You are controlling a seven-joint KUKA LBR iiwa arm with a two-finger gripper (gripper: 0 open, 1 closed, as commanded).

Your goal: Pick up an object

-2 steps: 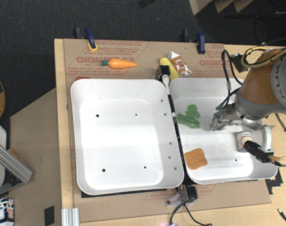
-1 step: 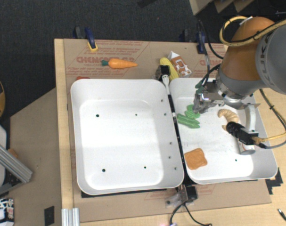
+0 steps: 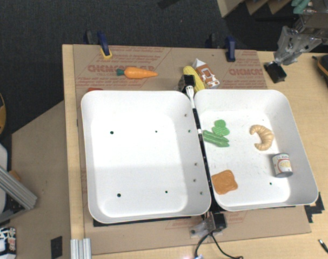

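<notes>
Dark carpet is seen behind a bench on which a cardboard sheet [image 3: 153, 58] is clamped under two white bins.

The pincer [image 3: 287, 47] is found at the 1 o'clock corner of the view, hung over bare bench beyond the right bin [image 3: 293, 117] and well apart from everything in it. Nothing is seen to be held or touched by it. Whether it is set wide or narrow cannot be told, since its tip is too small and cluttered to be read.

Nearest to it, at its 7 o'clock, a croissant [image 3: 262, 136] is laid in the right bin. A can [image 3: 282, 164] is stood just beyond, at the croissant's 5 o'clock. Toward 9 o'clock from the croissant a green toy [image 3: 218, 134] is laid close to the inner wall, and a toast [image 3: 225, 181] is placed at that toy's 6 o'clock. The left bin [image 3: 93, 144] is set alongside. Outside the bins, at the 12 o'clock edge, a banana [image 3: 191, 75], a carton [image 3: 207, 75] and a carrot [image 3: 136, 73] are laid on the cardboard.

The approach is judged to be the step in hand: no grasp has yet been made. A choice of target is called for next, the croissant or can being likeliest, followed by a move over it and a descent.
</notes>
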